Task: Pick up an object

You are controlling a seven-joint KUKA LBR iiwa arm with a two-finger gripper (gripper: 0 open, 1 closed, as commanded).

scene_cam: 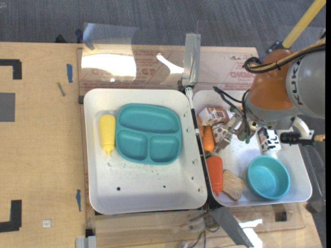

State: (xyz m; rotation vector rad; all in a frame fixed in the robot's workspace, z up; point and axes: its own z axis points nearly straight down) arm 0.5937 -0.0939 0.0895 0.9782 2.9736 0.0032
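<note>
The right bin holds the loose objects. My gripper is low over its upper middle, beside a brown and white packet. A small orange carrot lies just left of the gripper along the bin's left wall. Below it sits a longer red-orange carrot, with a tan bread piece at its right. A blue bowl stands at the lower right. A small white item with a black label lies right of the gripper, partly under the wrist.
The left bin carries a teal divided plate and a yellow bottle at its left. The grey and orange arm covers the right bin's upper right corner. A metal divider stands behind the bins.
</note>
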